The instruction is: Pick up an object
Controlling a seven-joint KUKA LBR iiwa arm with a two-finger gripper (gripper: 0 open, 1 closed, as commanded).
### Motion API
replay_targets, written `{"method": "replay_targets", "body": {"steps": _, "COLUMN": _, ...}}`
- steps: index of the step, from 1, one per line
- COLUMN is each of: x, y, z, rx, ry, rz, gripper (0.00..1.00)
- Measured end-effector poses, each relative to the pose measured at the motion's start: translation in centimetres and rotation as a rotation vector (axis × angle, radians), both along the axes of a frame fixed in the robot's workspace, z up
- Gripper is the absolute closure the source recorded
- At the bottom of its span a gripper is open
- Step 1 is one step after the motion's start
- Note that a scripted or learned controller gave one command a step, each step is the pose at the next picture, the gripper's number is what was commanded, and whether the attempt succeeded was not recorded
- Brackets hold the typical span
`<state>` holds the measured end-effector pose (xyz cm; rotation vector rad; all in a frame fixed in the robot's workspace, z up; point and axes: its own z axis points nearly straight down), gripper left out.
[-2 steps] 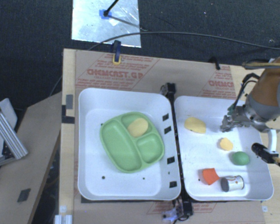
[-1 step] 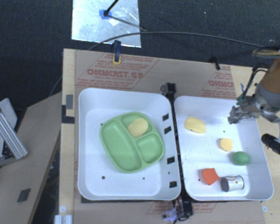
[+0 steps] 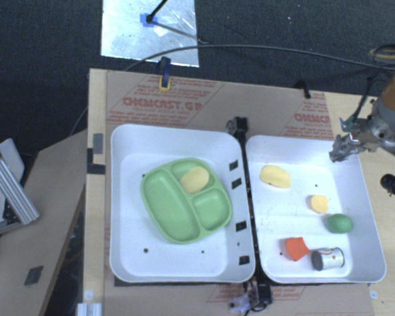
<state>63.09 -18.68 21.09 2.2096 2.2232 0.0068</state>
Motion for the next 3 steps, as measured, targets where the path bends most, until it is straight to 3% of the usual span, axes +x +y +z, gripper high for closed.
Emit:
{"method": "replay_targets", "body": {"steps": 1, "x": 0.1, "y": 0.0, "z": 3.6, "rx": 0.001, "ry": 0.003, "rz": 0.0, "gripper": 1.0}}
{"method": "replay_targets", "body": {"steps": 3, "x": 0.3, "y": 10.6, "z": 2.1, "rx": 0.003, "ry": 0.008, "rz": 0.003, "gripper": 1.0}}
